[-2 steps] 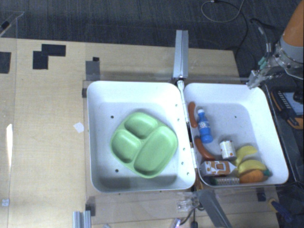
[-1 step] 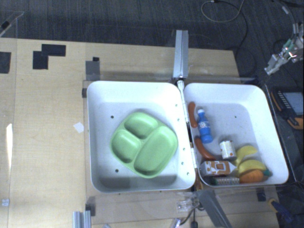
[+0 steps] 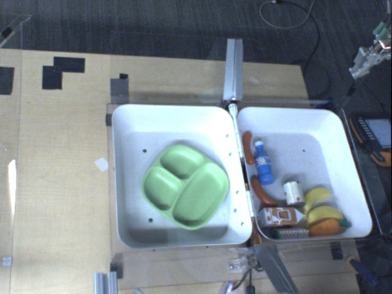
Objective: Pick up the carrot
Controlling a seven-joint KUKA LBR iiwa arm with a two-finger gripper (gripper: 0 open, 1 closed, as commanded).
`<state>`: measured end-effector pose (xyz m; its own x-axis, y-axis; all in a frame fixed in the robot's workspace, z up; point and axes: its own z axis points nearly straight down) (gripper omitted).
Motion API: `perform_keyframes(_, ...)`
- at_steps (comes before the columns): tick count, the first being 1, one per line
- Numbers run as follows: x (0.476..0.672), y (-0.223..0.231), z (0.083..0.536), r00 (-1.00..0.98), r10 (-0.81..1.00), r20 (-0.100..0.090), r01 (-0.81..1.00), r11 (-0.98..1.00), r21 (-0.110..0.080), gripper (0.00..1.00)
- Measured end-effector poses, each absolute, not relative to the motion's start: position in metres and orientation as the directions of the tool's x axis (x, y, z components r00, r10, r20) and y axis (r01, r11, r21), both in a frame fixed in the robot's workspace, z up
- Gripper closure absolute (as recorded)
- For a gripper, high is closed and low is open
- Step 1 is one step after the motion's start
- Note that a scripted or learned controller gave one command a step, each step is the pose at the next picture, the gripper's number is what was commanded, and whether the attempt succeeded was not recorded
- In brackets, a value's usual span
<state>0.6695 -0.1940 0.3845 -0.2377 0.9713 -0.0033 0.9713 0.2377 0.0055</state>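
The carrot (image 3: 325, 226) lay in the right bin's (image 3: 343, 133) near right corner, long axis crosswise; the claw's state couldn't be told.

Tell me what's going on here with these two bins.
Nothing is being handled at this moment. The gripper sits at the top right, well off the bins, holding nothing. The carrot lies in the near right corner of the right bin, packed against a banana, a juice carton, a small can, a blue bottle and two sausages. The left bin holds a green divided plate. The pick hasn't begun.
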Motion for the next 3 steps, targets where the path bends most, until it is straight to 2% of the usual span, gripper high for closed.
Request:
perform_keyframes(1, 0.669, -0.205, 0.301, -0.291, 0.957, -0.002, 0.957, 0.291, 0.003, 1.00)
perform_keyframes(2, 0.669, -0.101, 0.338, -0.092, 0.996, -0.001, 0.996, 0.092, 0.005, 1.00)
perform_keyframes(3, 0.669, -0.115, 0.307, 0.134, 0.991, 0.000, 0.991, -0.134, 0.002, 1.00)
